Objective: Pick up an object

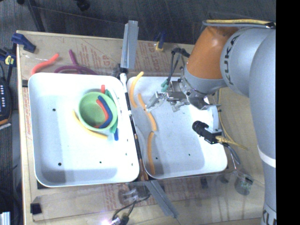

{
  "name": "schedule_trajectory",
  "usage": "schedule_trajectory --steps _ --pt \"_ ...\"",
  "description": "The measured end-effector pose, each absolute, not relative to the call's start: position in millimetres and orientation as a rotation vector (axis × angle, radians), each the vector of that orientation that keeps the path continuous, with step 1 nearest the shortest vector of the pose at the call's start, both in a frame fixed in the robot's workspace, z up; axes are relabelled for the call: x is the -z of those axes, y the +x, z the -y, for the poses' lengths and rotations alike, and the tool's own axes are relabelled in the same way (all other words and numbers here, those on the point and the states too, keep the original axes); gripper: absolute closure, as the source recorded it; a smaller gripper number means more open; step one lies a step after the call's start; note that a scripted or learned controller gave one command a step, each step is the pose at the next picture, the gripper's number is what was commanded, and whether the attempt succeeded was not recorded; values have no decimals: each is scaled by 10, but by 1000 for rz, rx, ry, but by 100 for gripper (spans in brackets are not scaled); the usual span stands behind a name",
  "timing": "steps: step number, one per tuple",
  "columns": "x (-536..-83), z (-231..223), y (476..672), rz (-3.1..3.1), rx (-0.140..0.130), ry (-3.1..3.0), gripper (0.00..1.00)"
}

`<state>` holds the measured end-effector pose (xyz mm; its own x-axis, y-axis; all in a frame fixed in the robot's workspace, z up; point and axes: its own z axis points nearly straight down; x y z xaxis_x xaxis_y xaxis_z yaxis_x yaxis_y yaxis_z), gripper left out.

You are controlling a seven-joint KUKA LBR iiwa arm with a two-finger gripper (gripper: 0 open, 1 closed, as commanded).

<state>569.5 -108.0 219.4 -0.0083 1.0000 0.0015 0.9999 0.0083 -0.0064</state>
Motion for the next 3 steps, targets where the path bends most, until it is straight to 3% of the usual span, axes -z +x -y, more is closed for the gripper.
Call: schedule_trajectory --steps 1,2,3 --pt "-1019 1228 5702 2455 -1 -1960 0" --pt "-1118 1228 5705 2461 -4 -1954 100" --pt "-1927 424 6339 2399 0 -2027 100"
